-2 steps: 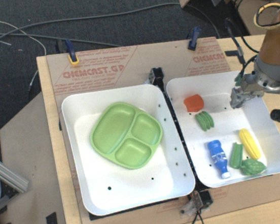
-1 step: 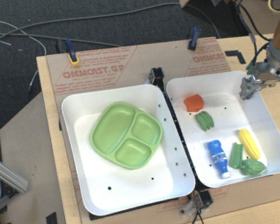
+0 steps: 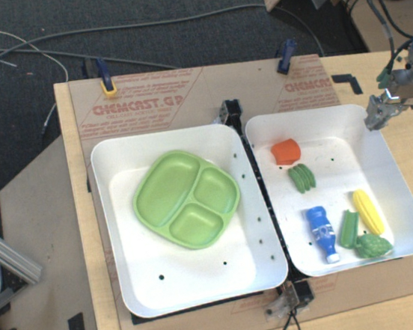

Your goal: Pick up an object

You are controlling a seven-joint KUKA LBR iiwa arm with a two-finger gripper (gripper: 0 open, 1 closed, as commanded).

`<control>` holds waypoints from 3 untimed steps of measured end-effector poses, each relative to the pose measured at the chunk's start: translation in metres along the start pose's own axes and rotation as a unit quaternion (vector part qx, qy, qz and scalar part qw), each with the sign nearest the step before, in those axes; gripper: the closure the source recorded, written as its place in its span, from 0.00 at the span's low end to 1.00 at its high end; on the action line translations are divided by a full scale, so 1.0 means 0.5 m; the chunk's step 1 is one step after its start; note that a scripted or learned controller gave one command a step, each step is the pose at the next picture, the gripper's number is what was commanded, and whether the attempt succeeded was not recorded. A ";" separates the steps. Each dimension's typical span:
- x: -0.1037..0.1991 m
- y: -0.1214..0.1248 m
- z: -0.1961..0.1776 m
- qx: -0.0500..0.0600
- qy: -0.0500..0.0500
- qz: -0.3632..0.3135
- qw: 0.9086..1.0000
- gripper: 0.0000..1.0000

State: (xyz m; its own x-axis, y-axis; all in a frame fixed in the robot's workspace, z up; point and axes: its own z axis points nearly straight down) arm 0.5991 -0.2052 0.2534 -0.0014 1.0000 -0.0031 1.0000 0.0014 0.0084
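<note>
The gripper is seen at the far right, hanging over the upper right corner of the right bin. Whether it is open or closed cannot be told, and nothing is seen held in it. Down and to the left of the gripper, inside that bin, an orange block is found, with a small green pod just below it. Farther down from the gripper, a yellow corn cob is laid beside a green vegetable, and a green broccoli piece lies at their lower ends. A blue bottle is placed to the left of these. Well to the left of the gripper, the left bin is occupied by a green divided plate. Both bins are carried by the counter.
</note>
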 end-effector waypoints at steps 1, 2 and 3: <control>0.104 -0.022 -0.017 0.004 0.003 -0.002 1.000 1.00; 0.218 -0.046 0.012 0.006 0.004 -0.002 1.000 1.00; 0.315 -0.072 -0.001 0.005 0.003 -0.002 1.000 1.00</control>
State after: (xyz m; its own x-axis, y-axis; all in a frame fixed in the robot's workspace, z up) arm 0.5629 -0.0479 0.2532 -0.0057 1.0000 0.0034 1.0000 0.0057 -0.0020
